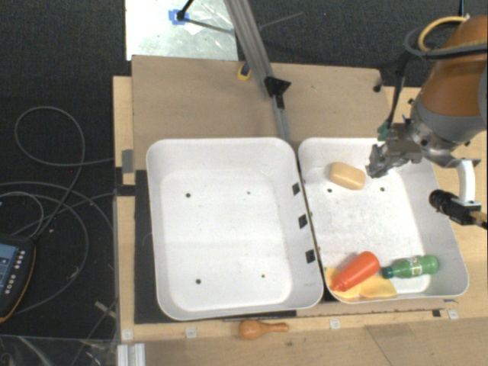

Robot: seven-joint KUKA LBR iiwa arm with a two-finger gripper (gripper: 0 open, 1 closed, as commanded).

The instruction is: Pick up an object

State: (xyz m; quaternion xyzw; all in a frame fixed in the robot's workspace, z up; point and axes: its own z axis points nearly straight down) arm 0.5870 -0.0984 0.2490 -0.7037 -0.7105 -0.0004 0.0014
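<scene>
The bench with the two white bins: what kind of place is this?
Probably a robotics lab test cell, not a home. Two white bins sit on a plywood bench, loose cables lie on dark carpet, and a control pendant rests at the left edge.

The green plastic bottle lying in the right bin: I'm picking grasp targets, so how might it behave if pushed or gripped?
The small green plastic bottle lies on its side, so a push would probably roll it. Its smooth round body may slip between the fingers. It touches the yellow piece, which could shift too.

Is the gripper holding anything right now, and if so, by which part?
Nothing is visibly held. The gripper sits just right of the beige block, with nothing seen between its fingers.
</scene>
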